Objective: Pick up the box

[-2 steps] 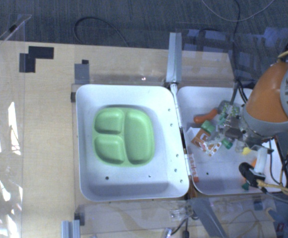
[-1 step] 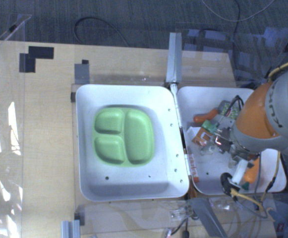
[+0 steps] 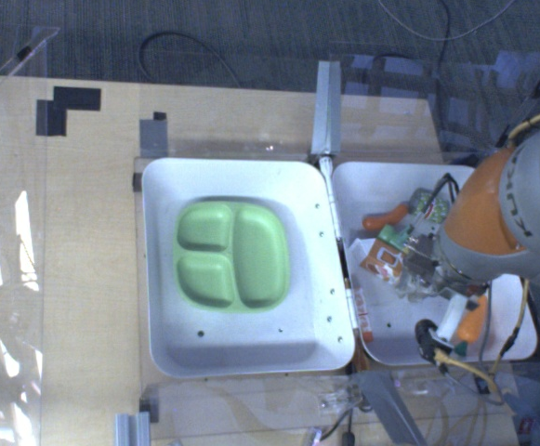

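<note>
In the right bin (image 3: 377, 337), a smooth white shallow tray with rounded corners, I see the box (image 3: 379, 259), a small flat carton printed orange and white, lying tilted near the bin's left wall, just left of the gripper (image 3: 416, 269). The gripper is a dark metal cluster under the arm's glossy orange band (image 3: 479, 214), low over a jumble of packets, and I cannot tell how it is set. In the left bin (image 3: 163, 249) sits a matte green plate (image 3: 233, 255) with three moulded compartments.
</note>
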`<action>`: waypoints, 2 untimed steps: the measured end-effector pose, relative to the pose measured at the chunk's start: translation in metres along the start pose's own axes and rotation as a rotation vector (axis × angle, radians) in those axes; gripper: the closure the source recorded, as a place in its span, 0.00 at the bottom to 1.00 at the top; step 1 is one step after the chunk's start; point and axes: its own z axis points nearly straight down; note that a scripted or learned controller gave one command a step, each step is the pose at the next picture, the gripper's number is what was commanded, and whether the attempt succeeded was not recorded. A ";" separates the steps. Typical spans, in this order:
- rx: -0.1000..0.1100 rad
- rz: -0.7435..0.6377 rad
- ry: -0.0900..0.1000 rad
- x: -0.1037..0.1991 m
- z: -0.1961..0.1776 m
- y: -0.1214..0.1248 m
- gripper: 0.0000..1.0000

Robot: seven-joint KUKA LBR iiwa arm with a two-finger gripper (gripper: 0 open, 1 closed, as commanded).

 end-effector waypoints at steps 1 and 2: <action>0.002 -0.281 -0.004 0.083 -0.081 -0.060 1.00; 0.001 -0.281 -0.005 0.109 -0.165 -0.027 1.00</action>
